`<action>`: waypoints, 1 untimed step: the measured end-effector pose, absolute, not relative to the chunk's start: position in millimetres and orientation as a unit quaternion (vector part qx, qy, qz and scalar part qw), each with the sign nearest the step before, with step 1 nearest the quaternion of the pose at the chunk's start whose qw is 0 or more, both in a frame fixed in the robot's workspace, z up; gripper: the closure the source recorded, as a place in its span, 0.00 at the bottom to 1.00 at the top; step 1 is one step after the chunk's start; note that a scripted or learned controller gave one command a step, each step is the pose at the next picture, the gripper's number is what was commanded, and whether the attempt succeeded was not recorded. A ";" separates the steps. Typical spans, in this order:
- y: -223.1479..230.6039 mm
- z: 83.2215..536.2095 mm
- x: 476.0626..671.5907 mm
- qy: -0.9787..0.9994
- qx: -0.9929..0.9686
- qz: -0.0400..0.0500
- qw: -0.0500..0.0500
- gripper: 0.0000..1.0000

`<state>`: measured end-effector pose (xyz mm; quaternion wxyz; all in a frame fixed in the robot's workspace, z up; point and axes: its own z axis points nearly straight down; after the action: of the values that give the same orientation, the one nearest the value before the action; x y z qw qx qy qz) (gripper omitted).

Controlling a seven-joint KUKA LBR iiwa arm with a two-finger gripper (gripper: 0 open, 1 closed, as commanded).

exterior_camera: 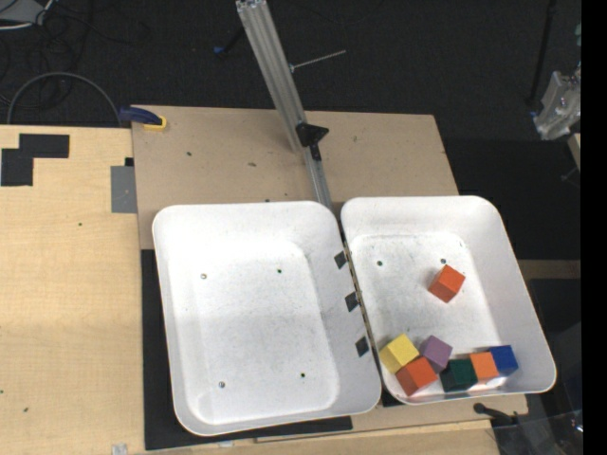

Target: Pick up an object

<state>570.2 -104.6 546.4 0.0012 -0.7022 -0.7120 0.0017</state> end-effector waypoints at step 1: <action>-103.4 555.6 571.0 -0.715 -0.699 0.003 0.002 1.00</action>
<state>571.0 -103.4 555.6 0.0019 -0.6991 -0.7150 0.0027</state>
